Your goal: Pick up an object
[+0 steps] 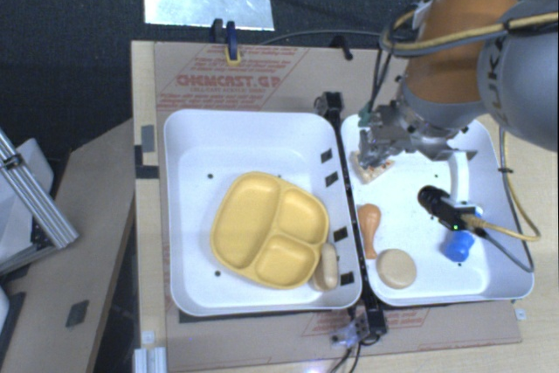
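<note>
Item: tan slice (370, 172), flat and pale-edged, lying in the right bin (410, 192) near its upper left corner, close to the wall shared with the left bin (201, 153).

Handling: probably toy food, judged light, stiff, smooth-faced and not fragile. The thin profile leaves little to pinch, so the best hold is likely from above, across the narrow width at the edges.

Gripper (377, 151): directly over the slice, covering its upper part. Contact is uncertain, and whether it is spread or closed cannot be told from this slant.

Neighbours, right bin: orange drumstick (370, 227) near below, round bun (396, 268) and blue piece (458, 247) well apart.

Left bin: yellow plate (266, 227), with a beige roll (327, 266) at its lower right edge.
</note>
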